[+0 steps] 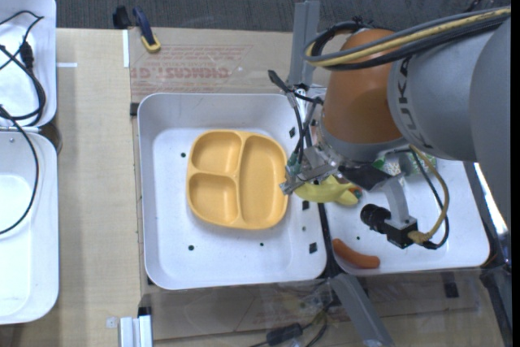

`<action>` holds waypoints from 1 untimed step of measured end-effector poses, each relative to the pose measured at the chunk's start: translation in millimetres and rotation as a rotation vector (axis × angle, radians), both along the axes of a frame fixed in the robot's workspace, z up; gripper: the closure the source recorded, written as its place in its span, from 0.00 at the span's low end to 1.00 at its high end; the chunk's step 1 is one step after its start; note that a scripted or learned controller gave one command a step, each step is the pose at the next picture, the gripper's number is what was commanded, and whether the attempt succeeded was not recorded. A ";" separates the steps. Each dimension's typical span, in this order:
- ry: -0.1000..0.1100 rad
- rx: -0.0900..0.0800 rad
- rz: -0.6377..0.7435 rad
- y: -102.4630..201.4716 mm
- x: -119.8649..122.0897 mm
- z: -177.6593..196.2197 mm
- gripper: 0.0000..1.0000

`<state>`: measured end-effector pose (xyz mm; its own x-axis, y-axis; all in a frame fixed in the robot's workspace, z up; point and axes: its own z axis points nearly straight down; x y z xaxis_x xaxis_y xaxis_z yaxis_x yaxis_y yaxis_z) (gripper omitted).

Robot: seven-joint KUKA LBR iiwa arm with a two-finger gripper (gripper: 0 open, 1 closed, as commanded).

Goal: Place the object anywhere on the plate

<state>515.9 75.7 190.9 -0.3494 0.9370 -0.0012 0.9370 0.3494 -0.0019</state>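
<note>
A yellow plate [238, 178] with three compartments lies in the left white bin [162, 199]. My gripper [302, 180] hangs over the wall between the two bins, just off the plate's right edge. It is shut on a yellow banana-shaped toy [329, 192], which sticks out to the right under the wrist, above the dividing wall. The orange band and grey arm cover much of the right bin [463, 248].
An orange sausage-shaped toy [356, 255] lies at the front of the right bin. A black cable loops from the wrist to a small black part [388, 225]. At the far left stand other white trays with black cables [20, 85]. A blue-and-yellow clamp [143, 29] sits at the bench's back.
</note>
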 end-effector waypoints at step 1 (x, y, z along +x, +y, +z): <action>-0.001 0.000 0.151 58.9 52.4 18.3 1.00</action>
<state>568.3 134.6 209.2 -0.4867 0.8735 -0.0015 0.8735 0.4867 -0.0012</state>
